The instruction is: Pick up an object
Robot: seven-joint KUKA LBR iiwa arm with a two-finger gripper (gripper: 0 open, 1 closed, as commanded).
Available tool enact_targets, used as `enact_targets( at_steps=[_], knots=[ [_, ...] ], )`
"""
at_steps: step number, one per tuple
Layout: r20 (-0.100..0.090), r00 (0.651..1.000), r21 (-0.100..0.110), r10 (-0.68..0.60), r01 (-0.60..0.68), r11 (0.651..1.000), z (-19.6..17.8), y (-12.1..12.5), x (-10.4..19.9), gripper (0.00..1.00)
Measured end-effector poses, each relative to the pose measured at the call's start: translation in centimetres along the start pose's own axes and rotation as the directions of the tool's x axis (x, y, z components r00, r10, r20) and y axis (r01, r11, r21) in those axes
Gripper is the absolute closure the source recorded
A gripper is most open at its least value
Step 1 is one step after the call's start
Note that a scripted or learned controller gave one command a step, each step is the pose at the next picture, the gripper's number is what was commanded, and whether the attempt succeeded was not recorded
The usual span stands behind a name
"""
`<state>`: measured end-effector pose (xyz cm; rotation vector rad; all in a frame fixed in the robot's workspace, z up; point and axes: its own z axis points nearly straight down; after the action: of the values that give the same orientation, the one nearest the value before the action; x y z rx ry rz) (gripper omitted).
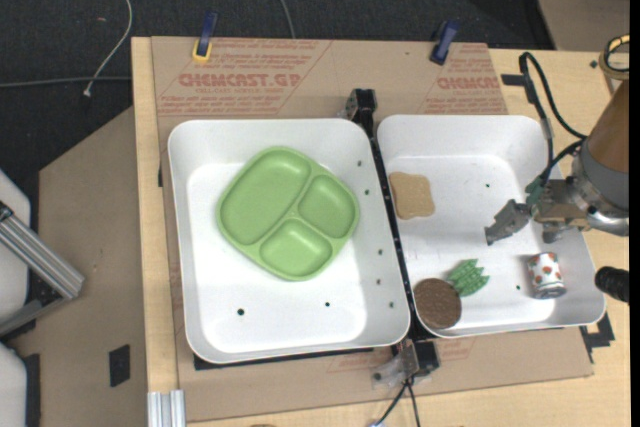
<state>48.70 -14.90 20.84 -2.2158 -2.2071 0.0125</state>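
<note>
The gripper (505, 223) is hanging over the middle right of the frame, above the floor of the right bin (450, 140). From this angle its state cannot be told, and nothing is showing in its grasp. It is pointing toward the left of the frame, with the arm (610, 165) reaching in behind it from the right edge.

Four things are lying in that bin. A tan slice (411, 195) is sitting flat near the bin's left wall, its longer side running up and down the frame. A brown disc (437, 302) is resting in the lower left corner, touching a green leafy toy (468, 277) just to its upper right; the toy's long axis is slanting from lower left to upper right. A small can (544, 275) is lying near the lower right, below the gripper and apart from it.

In the left bin (200, 315) a green plate (288, 212) is sitting, turned diagonally.
</note>
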Motion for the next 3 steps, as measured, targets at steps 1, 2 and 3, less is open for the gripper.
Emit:
enact_targets(
  at_steps=[1, 2, 3],
  knots=[
    [0.003, 1.0, -0.014, -0.004, 0.004, 1.0, -0.6, 0.3, 0.0, 0.0],
    [0.0, 1.0, -0.008, -0.003, 0.003, 1.0, 3.8, -0.4, 0.2, 0.0],
    [0.001, 1.0, -0.01, -0.003, 0.003, 1.0, 8.1, -0.5, 0.5, 0.0]
  ],
)
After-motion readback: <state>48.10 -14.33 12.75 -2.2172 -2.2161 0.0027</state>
